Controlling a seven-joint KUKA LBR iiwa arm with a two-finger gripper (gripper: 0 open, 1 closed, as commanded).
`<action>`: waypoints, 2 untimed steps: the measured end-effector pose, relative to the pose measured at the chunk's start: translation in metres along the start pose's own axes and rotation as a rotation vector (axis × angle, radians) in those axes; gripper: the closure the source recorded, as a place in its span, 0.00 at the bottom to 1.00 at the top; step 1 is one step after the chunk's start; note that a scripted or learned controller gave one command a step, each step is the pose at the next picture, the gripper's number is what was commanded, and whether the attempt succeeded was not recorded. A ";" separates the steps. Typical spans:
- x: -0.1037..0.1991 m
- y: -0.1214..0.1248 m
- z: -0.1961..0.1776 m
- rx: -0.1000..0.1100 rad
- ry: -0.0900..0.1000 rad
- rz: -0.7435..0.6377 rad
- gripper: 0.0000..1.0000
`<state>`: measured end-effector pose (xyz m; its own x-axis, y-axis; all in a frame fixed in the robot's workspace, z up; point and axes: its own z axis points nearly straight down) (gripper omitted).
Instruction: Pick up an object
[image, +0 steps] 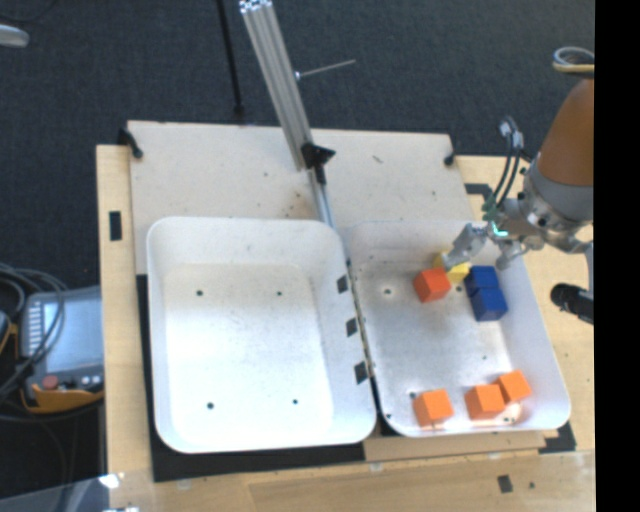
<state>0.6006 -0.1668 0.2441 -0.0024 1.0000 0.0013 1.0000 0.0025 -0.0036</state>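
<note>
In the right bin (530, 330), an orange block (432, 285), a small yellow piece (457, 270) and a blue block (486, 292) lie close together in the far half. Three more orange blocks sit along the near edge (433, 407), (485, 400), (514, 385). My gripper (488, 248) hangs over the bin's far right part, just beyond the blue block and the yellow piece. Its two fingers are spread apart, and I see nothing between them. The grey wrist and orange band rise toward the right edge.
The left bin (170, 300) stands beside the right one, with a dividing rim between them. A slanted metal rail (285, 95) comes down from the top to the bins' far edge. Cables and a handheld pendant (55, 345) lie at the far left, off the bench.
</note>
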 end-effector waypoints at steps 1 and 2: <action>0.000 0.001 -0.003 -0.005 -0.001 -0.001 0.00; -0.004 0.000 0.039 0.000 -0.004 0.004 0.00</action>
<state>0.6001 -0.1710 0.2046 0.0011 1.0000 -0.0025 1.0000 -0.0011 -0.0033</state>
